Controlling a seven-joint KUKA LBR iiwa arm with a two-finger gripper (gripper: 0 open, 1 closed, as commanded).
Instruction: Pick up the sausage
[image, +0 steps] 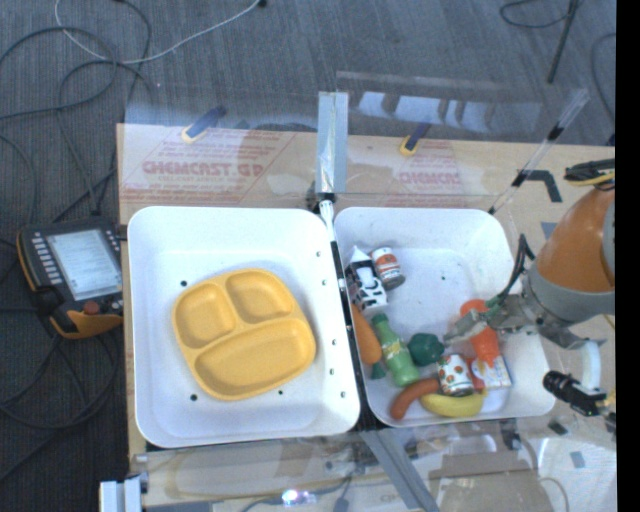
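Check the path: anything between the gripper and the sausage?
Yes. The gripper sits at the right bin's right side; the sausage lies near the front wall. A small red-and-white can and a carton stand between them, and the banana touches the sausage's right end.

Grey carpet (250, 70) (crossed by black cables (90, 45)) surrounds the bench (250, 165).

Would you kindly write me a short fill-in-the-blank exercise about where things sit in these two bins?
1. The yellow divided tray lies in the ___ bin.
2. The sausage lies beside the banana in the ___ bin.
3. The tray has ___ compartments.
4. The arm's band is coloured ___.

Missing words: left; right; three; orange
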